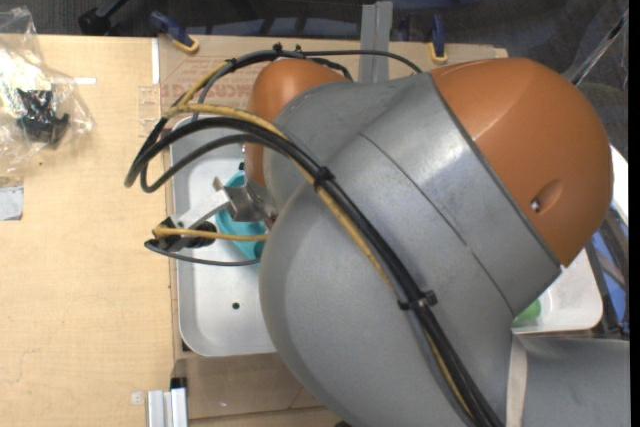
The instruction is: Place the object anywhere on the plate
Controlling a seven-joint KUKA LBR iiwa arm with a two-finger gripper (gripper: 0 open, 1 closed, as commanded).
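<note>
Arm: the grey arm (400, 245) fills the centre and lower right of the frame, its big orange cap (520, 145) at the upper right and a second orange part (290, 85) above centre. It hides most of both bins.
Cables: black and yellow cables (215, 120) loop out from the arm toward the left of centre, over the left bin, and another bundle runs along the arm's body toward the bottom of the frame.
Pincer: the pincer (240, 203) sits left of centre, low over the left bin, seen as a small grey metal part against something teal. Whether it is released or clenched I cannot tell, as the arm and cables cover much of it.
Plate: a teal plate (238, 225) lies in the left bin, just under the pincer; only a slice of it shows beside the arm.
Object: I cannot pick out the object to be placed; nothing can be made out between pincer and plate.
Left bin: the white left bin (215, 315) shows its floor and lower left corner, below and left of centre.
Right bin: a strip of white right bin (575, 300) shows at the right edge, with a bit of green (528, 313) beside the arm.
Worktop: the pale wooden worktop (80, 265) takes the left of the frame.
Bag: a clear plastic bag (35, 85) with small black parts lies at the upper left.
</note>
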